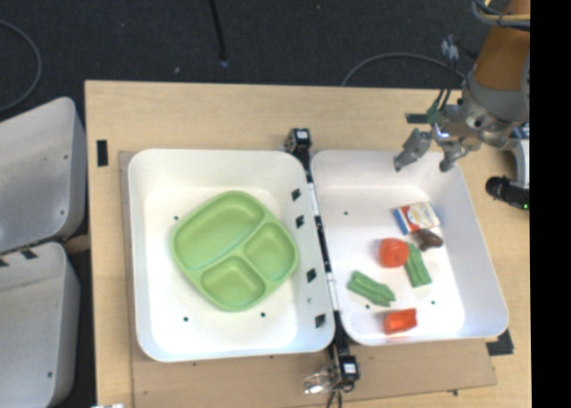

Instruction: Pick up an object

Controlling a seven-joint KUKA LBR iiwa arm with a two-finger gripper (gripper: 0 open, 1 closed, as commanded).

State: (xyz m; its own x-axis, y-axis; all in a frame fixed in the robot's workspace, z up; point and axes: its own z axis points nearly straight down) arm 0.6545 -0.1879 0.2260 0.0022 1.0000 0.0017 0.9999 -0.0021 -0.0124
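Your end effector [430, 151] hangs spread, pinching nothing, over the right bin's [357, 183] far right corner. The toys lie toward its near right corner: a red ball [393, 252], green pieces [370, 288], a small carton [417, 217].

Grey arm [500, 85], orange band, grey two-fingered gripper [430, 158].

Below the fingers [431, 153] the right bin [357, 183] has bare white floor. Further down, clutter crowds close: a small box [417, 216], a dark lump [430, 239], a red round piece [393, 252], two green pieces [417, 266] [370, 288] and a red block [401, 320]. Far left, a green divided plate [235, 250] takes up the left bin's [152, 308] middle.
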